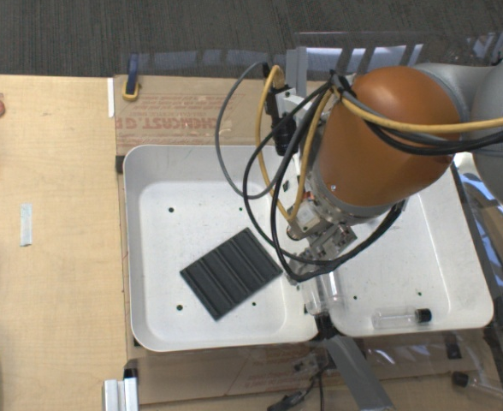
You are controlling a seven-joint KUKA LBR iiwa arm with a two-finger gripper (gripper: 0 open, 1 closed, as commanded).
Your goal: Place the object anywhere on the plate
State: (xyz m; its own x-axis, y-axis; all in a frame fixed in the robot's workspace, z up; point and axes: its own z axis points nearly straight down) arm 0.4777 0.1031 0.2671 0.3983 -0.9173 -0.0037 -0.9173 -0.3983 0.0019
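Observation:
A dark grey ribbed rectangular plate (232, 272) lies tilted in the left bin (149, 229), toward its front right. A small clear tube with a black cap (399, 318) lies in the right bin (457, 255) near its front edge. My gripper (322, 296) hangs low over the divide between the two bins, just right of the plate's right corner and left of the tube. The orange wrist band and looping cables hide most of it, and I see nothing held in it.
The arm's bulky orange band (380, 135) and yellow and black cables (260, 169) cover the right bin's left half. A wooden bench (46, 229) with small items lies left of the bins. Cardboard (183, 114) lies behind the left bin.

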